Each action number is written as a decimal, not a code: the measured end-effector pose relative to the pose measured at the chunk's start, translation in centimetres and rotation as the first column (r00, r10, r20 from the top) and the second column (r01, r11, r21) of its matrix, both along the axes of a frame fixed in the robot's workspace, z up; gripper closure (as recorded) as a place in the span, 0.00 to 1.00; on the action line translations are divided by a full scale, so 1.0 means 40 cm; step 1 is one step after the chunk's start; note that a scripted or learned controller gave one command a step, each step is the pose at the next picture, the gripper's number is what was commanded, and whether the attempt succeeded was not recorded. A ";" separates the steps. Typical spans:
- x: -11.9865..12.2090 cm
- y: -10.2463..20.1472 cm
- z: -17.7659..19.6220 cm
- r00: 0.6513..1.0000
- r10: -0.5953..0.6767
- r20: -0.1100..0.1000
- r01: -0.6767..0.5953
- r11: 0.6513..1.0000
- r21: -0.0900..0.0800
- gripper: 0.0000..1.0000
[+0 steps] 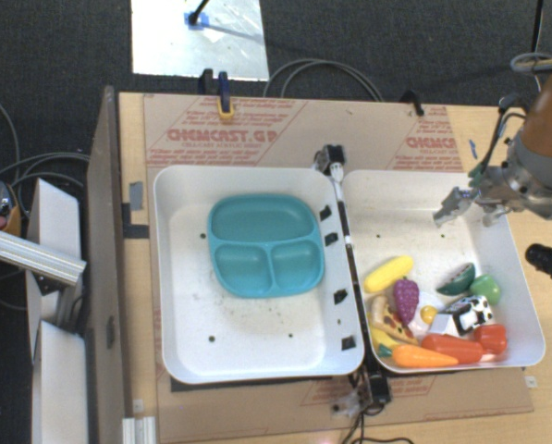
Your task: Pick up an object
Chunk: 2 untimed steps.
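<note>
Two white bins sit side by side on the table [257, 118]. The left bin [188, 340] holds a teal divided plate [264, 246]; the right bin [525, 340] holds a heap of toy food bunched in its lower part, at the lower right of the frame. The gripper [470, 206] hangs over the bare upper part of the right bin, its fingers spread and with nothing between them. From the fingers the heap lies down-frame and a little left. The nearest piece looks to be the yellow banana [387, 272], which stands apart at the heap's upper left edge, its long axis running from lower left to upper right. Just below it lies the purple grape bunch [405, 298], and along the bottom wall the orange carrot [422, 356]. The banana seems the easiest pick, since it has free space around it.
</note>
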State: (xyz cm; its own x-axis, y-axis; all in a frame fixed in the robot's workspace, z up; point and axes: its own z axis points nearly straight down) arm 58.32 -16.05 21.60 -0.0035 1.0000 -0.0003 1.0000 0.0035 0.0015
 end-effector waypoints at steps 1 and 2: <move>-0.015 0.129 -0.336 1.000 0.005 -0.010 -0.005 1.000 0.004 0.00; -0.114 0.168 -0.331 1.000 -0.003 -0.004 0.003 1.000 0.002 0.00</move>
